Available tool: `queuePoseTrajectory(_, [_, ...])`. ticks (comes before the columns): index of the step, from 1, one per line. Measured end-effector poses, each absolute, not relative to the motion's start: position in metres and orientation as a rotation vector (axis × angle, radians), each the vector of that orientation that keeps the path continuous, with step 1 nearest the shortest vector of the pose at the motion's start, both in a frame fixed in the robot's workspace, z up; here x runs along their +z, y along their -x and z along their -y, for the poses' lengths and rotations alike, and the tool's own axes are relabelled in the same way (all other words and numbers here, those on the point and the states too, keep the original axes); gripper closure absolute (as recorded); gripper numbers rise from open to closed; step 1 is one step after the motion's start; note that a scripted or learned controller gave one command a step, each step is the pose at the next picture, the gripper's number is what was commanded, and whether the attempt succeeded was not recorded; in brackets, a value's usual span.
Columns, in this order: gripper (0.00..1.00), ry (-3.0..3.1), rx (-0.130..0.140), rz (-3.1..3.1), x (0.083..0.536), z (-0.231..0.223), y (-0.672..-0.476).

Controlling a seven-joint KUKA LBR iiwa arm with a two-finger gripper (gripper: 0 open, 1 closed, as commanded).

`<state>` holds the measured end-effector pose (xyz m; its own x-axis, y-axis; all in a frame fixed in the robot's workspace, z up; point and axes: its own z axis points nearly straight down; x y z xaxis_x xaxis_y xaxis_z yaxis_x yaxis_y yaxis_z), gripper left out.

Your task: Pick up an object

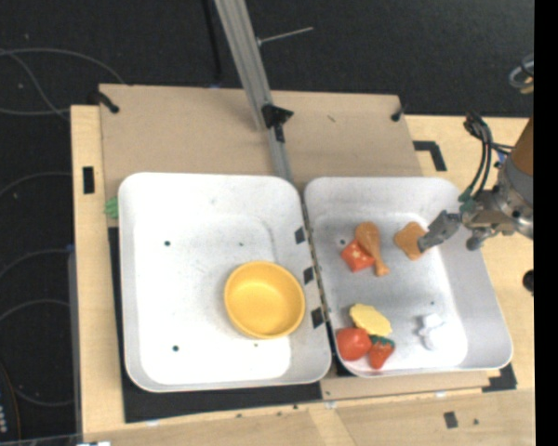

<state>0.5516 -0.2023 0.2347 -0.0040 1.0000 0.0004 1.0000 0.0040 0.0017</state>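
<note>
Dark floor with loose cables surrounds a tan counter (195, 133) bearing two white bins: left bin (167, 212) holding a yellow bowl (264, 298), right bin (465, 295) holding toy foods, where the gripper (431, 236) touches an orange piece (408, 240), grip state indeterminate.
</note>
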Motion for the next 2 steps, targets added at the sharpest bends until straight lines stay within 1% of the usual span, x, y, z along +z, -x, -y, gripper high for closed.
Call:
queuePoseTrajectory(1, [0.00, -2.217, 0.003, -2.225, 0.235, 0.202, -0.552])
queuePoseTrajectory(2, [0.00, -2.221, -0.003, -2.219, 0.195, 0.205, -0.551])
